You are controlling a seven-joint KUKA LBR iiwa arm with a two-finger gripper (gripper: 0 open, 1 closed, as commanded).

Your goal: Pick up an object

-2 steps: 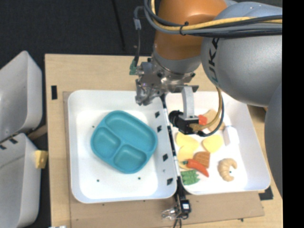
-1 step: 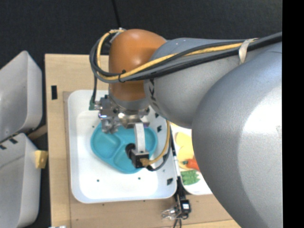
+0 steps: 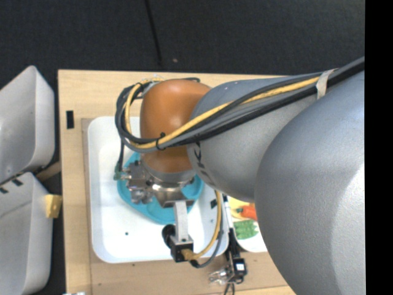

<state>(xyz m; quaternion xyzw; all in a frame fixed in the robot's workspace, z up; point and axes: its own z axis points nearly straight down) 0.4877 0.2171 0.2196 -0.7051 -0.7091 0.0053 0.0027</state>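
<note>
The grey arm with its orange band [image 3: 169,125] reaches in from the right and hangs low over the left white bin [image 3: 104,226]. Its wrist covers most of a turquoise-blue flat object [image 3: 161,212] lying in that bin; only the object's rim shows to the left of the wrist and below it. The gripper itself is hidden under the wrist flange [image 3: 161,186]. In the right bin, a white card with orange, yellow and green printing [image 3: 245,223] peeks out from beneath the arm.
The bins rest on a light wooden bench [image 3: 73,183]. White moulded parts [image 3: 24,165] stand off the bench at the left. Cables [image 3: 215,238] loop down from the wrist toward the bench's front edge. The arm's bulk covers the right bin.
</note>
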